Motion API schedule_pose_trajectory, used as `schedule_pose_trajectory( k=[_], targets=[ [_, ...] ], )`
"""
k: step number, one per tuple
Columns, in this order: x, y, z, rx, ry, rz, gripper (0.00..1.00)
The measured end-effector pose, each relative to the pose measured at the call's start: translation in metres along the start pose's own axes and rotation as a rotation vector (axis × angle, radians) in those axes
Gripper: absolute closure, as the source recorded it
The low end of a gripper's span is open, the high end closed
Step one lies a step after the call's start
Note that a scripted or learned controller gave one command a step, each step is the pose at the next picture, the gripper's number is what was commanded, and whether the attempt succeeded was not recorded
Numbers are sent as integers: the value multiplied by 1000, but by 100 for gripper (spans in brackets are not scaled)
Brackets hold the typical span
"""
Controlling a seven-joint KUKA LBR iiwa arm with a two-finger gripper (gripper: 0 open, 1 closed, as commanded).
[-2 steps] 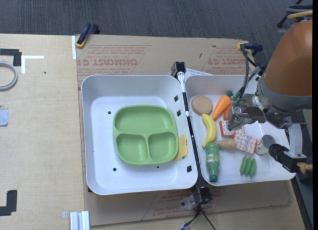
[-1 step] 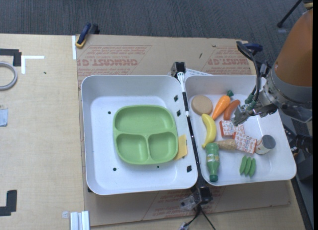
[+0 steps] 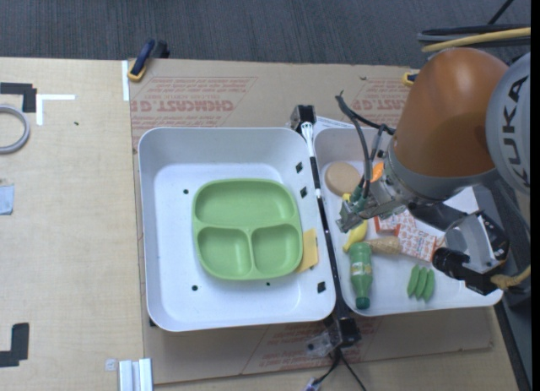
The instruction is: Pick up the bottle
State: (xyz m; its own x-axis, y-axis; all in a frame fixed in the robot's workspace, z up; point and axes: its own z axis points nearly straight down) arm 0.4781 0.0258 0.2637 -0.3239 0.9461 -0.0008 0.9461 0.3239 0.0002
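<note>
A green bottle (image 3: 360,273) lies on its side in the right bin (image 3: 388,303), near the bin's left wall, with its cap toward the front edge. My gripper (image 3: 355,210) hangs a short way behind the bottle, over a yellow banana-like piece (image 3: 356,233). The gripper is not touching the bottle. The big orange and grey wrist (image 3: 447,119) hides most of the back of the right bin.
The left bin (image 3: 160,212) holds a green divided plate (image 3: 247,229) and a yellow slice (image 3: 310,250) by its right wall. In the right bin are a tan round piece (image 3: 341,178), a red and white packet (image 3: 411,234) and green pods (image 3: 420,283).
</note>
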Motion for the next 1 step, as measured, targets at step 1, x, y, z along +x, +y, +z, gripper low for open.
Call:
schedule_pose_trajectory(
  k=[1],
  targets=[
    [101, 34, 35, 2, 1, -198, 100]
  ],
)
